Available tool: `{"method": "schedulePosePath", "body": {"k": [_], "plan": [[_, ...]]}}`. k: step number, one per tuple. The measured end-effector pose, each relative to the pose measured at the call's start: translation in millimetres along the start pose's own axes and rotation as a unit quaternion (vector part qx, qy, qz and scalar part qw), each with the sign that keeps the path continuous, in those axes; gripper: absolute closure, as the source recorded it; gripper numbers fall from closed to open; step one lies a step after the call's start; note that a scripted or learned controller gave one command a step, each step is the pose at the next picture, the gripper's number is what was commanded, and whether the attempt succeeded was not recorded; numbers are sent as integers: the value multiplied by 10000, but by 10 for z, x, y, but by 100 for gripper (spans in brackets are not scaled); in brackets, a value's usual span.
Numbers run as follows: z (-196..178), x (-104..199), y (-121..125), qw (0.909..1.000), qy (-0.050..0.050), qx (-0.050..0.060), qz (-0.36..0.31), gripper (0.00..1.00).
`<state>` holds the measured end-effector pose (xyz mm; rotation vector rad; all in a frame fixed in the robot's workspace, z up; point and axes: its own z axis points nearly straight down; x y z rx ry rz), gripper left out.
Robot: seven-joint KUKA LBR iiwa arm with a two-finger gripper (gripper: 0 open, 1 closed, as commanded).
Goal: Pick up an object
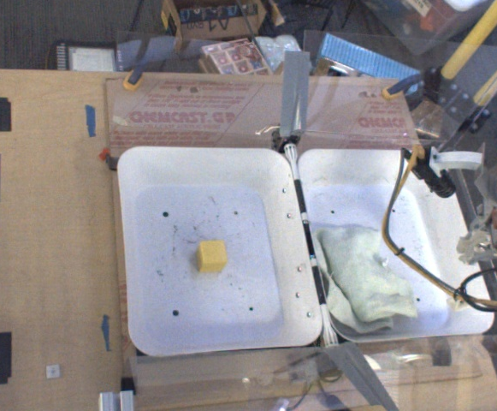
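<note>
- Block: small, yellow, cube-like, sitting flat on the floor of the left bin, a little below the middle and well apart from every wall. Nothing touches it.
- Dark specks and a few black dots are scattered over that bin's floor around the block.
- Right bin sits just beside the left one, their rims meeting along a central seam.
- Cloth: pale green, crumpled, lying in the lower half of the right bin and reaching toward its near wall.
- Cable: yellowish, dropping from the right bin's upper right corner, bending beside the cloth, then curving off to the right (its lower stretch crosses the cloth's edge).
- Pale, blurred hardware stands just outside the right bin's right rim; I cannot tell what it is.
- Cardboard with red lettering lies flat behind both bins.
- Bench: light wood, with black marks and bits of blue tape on its left part.
- Yellow pole slants across the upper right corner.
</note>
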<state>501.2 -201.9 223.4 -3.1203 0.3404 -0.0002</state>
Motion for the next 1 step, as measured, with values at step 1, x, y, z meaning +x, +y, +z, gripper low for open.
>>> {"method": "schedulePosePath", "body": {"k": [1], "plan": [[28,56,111,10000,8,3,-88,100]]}}
